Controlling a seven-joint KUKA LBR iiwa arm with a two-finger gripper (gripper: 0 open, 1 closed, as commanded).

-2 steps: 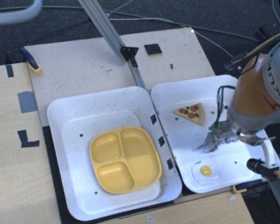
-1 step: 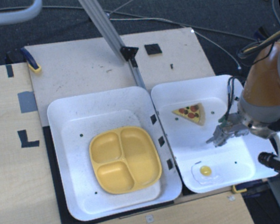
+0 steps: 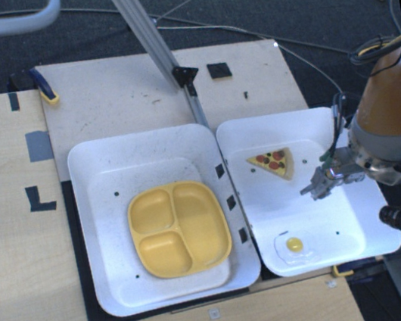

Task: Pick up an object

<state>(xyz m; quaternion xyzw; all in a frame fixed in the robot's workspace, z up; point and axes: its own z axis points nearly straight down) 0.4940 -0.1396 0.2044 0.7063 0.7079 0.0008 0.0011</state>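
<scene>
A pizza slice (image 3: 272, 162) lies in the upper part of the right bin (image 3: 294, 125). A fried egg (image 3: 293, 245) with a yellow yolk rests near that bin's front edge. My gripper (image 3: 317, 187) hovers over the right half of the right bin, to the lower right of the pizza slice and above the egg. Nothing shows between its fingers. The arm's orange band (image 3: 389, 96) rises behind it at the right.
A yellow divided plate (image 3: 178, 229) sits in the left bin (image 3: 101, 165). A slanted metal pole (image 3: 156, 40) crosses the bench behind the bins. Cables trail over the dark floor at the upper right.
</scene>
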